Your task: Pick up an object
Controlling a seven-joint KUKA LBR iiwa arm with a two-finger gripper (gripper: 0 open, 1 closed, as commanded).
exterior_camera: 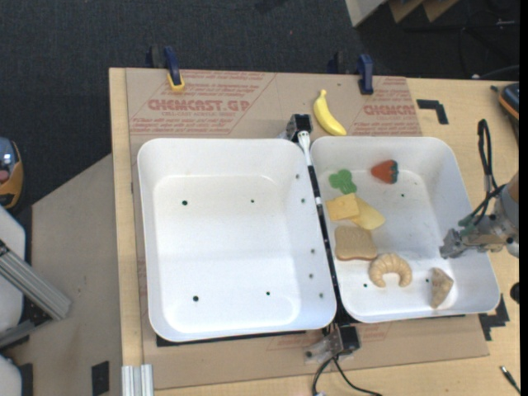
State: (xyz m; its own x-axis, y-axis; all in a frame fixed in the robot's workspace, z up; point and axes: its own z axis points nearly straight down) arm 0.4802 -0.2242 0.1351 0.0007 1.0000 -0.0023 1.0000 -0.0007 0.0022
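My claw (459, 244) hangs at the right bin's (445, 151) edge; nothing lifted, and its grip I cannot tell.

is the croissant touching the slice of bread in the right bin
Touching: the camera view shows the croissant pressed against the bread slice's lower right edge, no white between.

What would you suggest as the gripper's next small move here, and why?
Probably a short move toward the beige lump. The gripper sits low at the right bin's right wall with nothing visibly between its fingers, and that lump lies nearest, apart from the croissant.
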